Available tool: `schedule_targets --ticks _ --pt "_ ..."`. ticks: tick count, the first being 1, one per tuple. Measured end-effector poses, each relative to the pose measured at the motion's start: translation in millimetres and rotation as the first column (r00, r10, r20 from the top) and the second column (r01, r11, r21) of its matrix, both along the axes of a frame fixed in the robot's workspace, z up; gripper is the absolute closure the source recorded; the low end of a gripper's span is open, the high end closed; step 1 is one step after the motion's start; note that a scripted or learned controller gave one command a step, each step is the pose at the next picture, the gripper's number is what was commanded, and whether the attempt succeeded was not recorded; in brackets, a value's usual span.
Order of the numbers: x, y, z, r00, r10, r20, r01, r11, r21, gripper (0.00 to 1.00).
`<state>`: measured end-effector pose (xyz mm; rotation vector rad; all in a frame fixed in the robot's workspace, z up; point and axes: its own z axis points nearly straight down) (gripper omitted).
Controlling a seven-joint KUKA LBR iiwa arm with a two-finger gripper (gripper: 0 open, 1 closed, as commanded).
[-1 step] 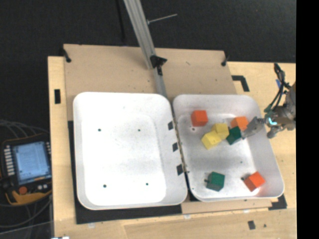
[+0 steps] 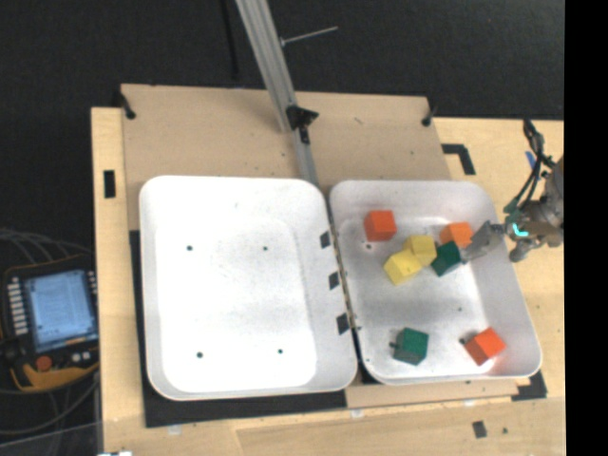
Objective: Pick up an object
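Nearby, dark green cube [image 2: 446,258] (tilted, beside orange and yellow ones); claw [image 2: 494,237] grip state unclear.

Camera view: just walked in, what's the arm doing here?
The arm reaches in from the right, its gripper low over the right bin, beside a cluster of blocks: an orange block, a dark green block and two yellow blocks. Nothing looks lifted yet. Another orange block lies further left, with a green block and an orange-red block near the front. The left bin sits alongside.
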<state>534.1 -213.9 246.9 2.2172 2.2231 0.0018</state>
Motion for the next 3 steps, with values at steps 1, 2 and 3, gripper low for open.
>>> schedule_targets --ticks 1,2,3 --pt "-2 3 -43 1.0 -0.003 -0.005 0.003 1.0 0.0 0.0" --pt "-10 1 -103 1.0 -0.004 -0.007 0.004 1.0 0.0 0.0" --pt "-9 -1 -149 1.0 -0.004 0.002 0.004 1.0 -0.003 0.0"
